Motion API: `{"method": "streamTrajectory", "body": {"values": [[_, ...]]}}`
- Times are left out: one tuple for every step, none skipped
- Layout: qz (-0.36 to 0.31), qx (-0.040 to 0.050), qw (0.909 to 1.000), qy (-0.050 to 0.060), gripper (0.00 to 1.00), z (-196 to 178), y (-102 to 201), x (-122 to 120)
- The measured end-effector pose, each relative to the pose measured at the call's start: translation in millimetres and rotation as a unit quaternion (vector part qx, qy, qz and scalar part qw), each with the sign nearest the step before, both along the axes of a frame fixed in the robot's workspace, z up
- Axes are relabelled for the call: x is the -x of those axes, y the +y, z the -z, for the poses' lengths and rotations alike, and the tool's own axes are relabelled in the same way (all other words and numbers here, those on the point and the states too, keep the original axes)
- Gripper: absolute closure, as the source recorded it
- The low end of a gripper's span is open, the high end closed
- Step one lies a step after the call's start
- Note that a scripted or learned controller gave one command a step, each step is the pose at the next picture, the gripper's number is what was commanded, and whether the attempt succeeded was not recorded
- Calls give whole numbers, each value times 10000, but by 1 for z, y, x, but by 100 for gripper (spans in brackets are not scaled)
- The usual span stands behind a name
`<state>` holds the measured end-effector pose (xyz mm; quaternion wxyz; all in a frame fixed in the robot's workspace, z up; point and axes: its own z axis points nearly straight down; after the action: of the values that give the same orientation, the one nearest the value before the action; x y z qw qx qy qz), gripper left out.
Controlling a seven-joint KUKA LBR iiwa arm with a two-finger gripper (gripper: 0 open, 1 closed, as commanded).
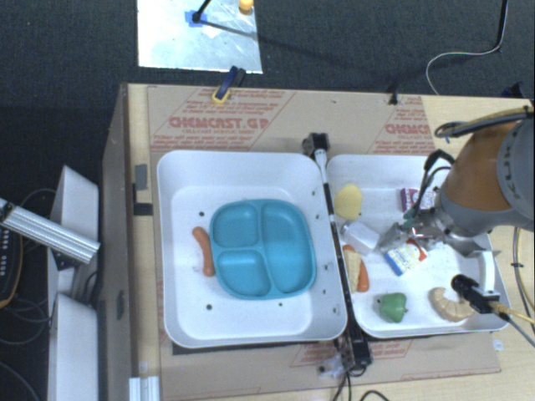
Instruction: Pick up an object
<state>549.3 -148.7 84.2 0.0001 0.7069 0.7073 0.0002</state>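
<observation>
A single camera looks down at a slant on a table covered by a brown printed sheet, with two shallow white bins side by side.

The left bin holds a blue divided plate with four compartments, sitting near the middle. Just left of the plate, close to its edge, lies a small orange sausage-shaped toy, lengthwise from front to back.

The right bin holds several small objects. A pale yellow lemon-shaped piece rests near the bin's left wall toward the back. In front of it lies a white flat piece, then a tan and orange carrot-like piece along the left wall. A green pepper-shaped toy sits near the front edge. To its right lies a tan curved piece, like a croissant, by the front right corner. A small purple and white packet sits toward the back.

The grey arm with its orange band reaches in from the right over the right bin. Its gripper is low over the middle of that bin, just above or touching a blue and white carton with red marks. Whether the gripper is apart or together cannot be told, nor whether it holds anything
</observation>
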Motion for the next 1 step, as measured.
{"method": "streamTrajectory", "body": {"values": [[-4,1,10000,-13,100,-11,0,-1]]}}
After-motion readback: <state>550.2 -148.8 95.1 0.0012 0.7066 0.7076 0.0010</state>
